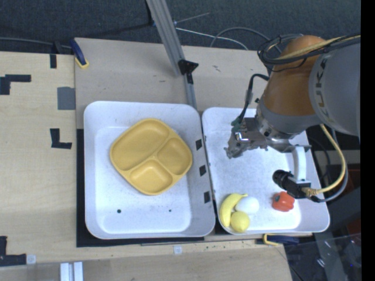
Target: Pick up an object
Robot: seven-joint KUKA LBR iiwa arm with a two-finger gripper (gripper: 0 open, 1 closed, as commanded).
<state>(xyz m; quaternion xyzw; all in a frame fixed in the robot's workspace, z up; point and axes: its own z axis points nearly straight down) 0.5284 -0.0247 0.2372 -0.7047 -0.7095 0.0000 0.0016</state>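
I'm hanging my gripper [234,147] over the right bin [258,168], above its bare speckled floor toward the upper left part. From this angle I can't tell if my fingers are released or clenched; they're dark metal bits bunched under the grey wrist w/ the orange band above. Nothing is showing between them.

Right bin: shallow white plastic, rounded corners, finely speckled inside. Along its near edge a curved yellow banana [230,204] is lying at the lower left corner, touching a smooth white egg-shaped obj [248,205] and a round yellow lemon-like obj [239,220] just below it; all 3 are crowding together. A small red tomato-like obj [283,201], glossy, is sitting apart to the right, near a black cable fitting. All of these are lying well clear of my gripper, toward the bin's near side.

Left bin [99,157]: same white plastic, holding a yellow divided plate [151,156], matte, rounded-square, w/ 3 compartments, lying flat and turned at an angle. Bench around is pale wood w/ black tape marks.
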